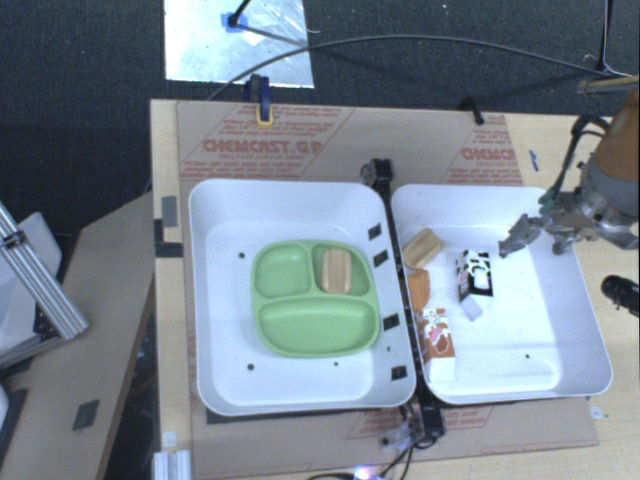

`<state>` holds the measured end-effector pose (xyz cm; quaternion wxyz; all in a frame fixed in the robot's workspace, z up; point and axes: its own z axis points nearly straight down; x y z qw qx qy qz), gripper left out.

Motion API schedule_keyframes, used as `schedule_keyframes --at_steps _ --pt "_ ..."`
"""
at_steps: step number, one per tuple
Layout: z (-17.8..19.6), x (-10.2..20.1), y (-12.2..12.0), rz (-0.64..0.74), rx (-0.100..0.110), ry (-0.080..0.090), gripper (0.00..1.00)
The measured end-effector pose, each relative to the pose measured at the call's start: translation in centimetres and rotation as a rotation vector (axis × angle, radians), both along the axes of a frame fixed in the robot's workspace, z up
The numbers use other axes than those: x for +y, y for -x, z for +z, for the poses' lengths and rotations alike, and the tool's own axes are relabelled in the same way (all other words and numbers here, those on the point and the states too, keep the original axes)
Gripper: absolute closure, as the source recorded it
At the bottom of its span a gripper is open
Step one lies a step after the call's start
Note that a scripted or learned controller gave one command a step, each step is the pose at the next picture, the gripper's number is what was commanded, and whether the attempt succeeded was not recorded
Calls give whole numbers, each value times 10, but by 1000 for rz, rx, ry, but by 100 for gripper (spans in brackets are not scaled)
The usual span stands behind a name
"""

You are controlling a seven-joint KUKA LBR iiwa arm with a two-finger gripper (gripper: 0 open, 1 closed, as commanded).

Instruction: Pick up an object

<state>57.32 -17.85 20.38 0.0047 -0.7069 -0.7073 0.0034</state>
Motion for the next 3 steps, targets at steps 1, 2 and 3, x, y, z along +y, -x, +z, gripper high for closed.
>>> schedule_keyframes --at_steps 1,2,3 --pt "8 1 -3 3 -12 2 0" --pt "-51 -2 -10 1 -11 2 0" --pt "-93 -1 -21 5 -14 0 0"
